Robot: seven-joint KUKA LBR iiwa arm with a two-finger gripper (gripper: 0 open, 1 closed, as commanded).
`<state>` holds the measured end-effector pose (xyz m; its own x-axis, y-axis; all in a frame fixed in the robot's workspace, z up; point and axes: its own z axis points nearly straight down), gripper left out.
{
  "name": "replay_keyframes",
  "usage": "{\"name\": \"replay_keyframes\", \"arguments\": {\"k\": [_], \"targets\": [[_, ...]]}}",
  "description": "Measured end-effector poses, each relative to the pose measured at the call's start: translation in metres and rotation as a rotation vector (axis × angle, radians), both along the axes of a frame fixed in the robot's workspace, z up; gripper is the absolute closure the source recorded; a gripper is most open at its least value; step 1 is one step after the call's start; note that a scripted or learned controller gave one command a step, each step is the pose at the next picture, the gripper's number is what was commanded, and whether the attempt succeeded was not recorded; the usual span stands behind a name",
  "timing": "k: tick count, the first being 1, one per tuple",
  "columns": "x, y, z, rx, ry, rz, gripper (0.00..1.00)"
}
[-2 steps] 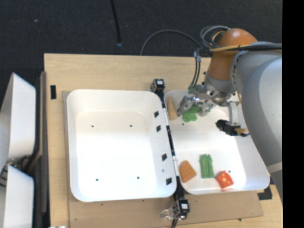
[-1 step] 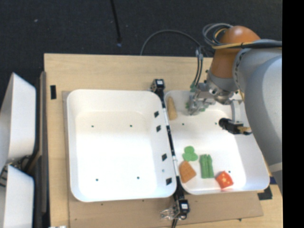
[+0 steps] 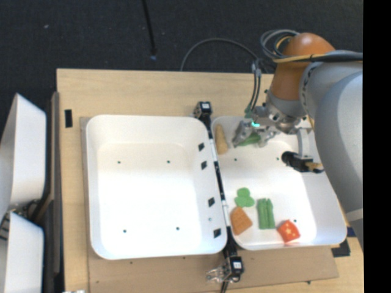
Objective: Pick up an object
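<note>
My arm (image 3: 333, 102) reached in from the right, its smooth grey casing bulking over the far corner of the right bin (image 3: 278, 182), with the glossy orange band (image 3: 292, 72) bent above the wrist. My end effector (image 3: 249, 134) pointed down and leftward into the upper end of that bin, low over its floor. From this slant I could not tell how far open it was, nor whether it had hold of anything.

Just beside it, against the bin's left wall, lay a short tan piece (image 3: 220, 139), rounded and matte like wood. The other things sat well apart from me at the bin's near end: a lumpy green round shape (image 3: 244, 196), a ribbed green oblong block (image 3: 265, 213) just to its right, an orange wedge (image 3: 241, 220) below the round shape near the left wall, and a small red cube (image 3: 289, 231) with pale spots near the front rim.

The left bin (image 3: 146, 182) was shallow, white and smooth, with rounded corners. Both bins rested side by side on the pale wood-grain counter (image 3: 122, 90).
</note>
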<state>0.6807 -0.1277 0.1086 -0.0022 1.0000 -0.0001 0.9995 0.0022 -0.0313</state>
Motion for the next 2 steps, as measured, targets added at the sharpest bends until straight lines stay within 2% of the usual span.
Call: {"name": "replay_keyframes", "arguments": {"k": [1, 2], "targets": [[0.0025, -0.0358, -0.0091, 0.002, 0.002, -0.01, 0.0], [0.0001, -0.0372, 0.0, 0.0, 0.013, -0.009, 1.0]]}}
